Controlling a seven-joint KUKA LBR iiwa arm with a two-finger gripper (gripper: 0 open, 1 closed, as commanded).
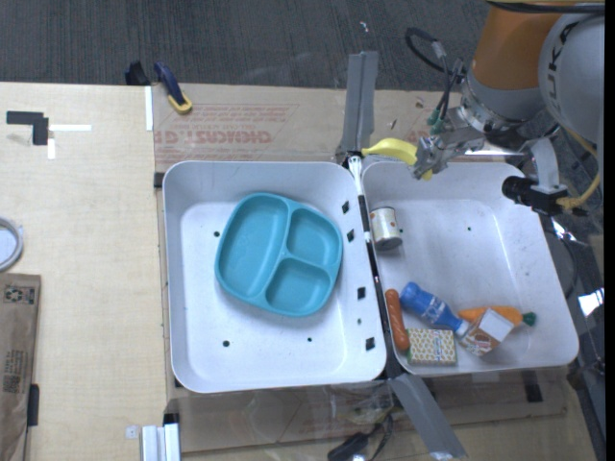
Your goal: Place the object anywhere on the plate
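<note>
Yellow curved plastic banana point(388, 148) clamped at its right end in the hand point(425, 161), fingers closed on it, held above the far left corner of the right-hand shallow white bin point(538, 353), just beside the upright grey divider post point(361, 99) between the two bins. Long axis running roughly left to right, the free tip pointing left toward the other bin, the gripped end tucked under the wrist. From the hand, the teal three-compartment plastic plate point(280, 254) sits down and to the left, resting in the middle of the left-hand white bin point(187, 353), well apart from the banana and across the shared bin wall. Judged from this layout, a carry over the divider, leftward and toward the near edge, then a lowering onto any compartment; clearance over the wall and post looks the thing to watch, with the free tip leading. Left behind on the right bin floor: a small silver metal can point(385, 229) on its side near the divider, and a cluster at the near edge with a red sausage-shaped toy point(393, 320), a blue plastic bottle point(430, 308), a tan cracker-like block point(431, 346) and an orange carrot-like piece point(492, 316). Hard to make out: the exact fingertip contact, partly masked by cables and the wrist body; how high the banana hangs over the bin; arm cut off at the upper right edge.
</note>
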